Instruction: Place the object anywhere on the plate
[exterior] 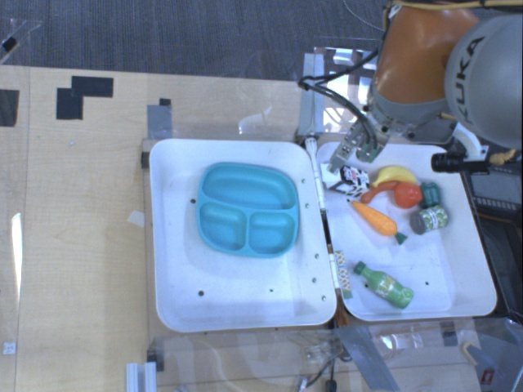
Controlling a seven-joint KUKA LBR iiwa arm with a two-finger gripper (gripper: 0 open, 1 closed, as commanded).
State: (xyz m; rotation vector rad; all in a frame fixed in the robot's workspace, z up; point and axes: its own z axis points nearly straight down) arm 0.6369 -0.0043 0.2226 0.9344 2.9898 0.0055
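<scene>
Pale wooden bench [73,243]; black tape marks [82,95] upper left; dark grey carpet [180,19] beyond.

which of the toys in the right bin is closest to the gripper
The small black-and-white toy, just below the gripper at the bin's upper left; the banana, carrot and green bottle lie farther off.

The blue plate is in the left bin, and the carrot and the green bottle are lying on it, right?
Not quite. The blue plate is in the left bin, but the carrot and the green bottle lie in the right bin, not on the plate. The camera view shows this.
</scene>
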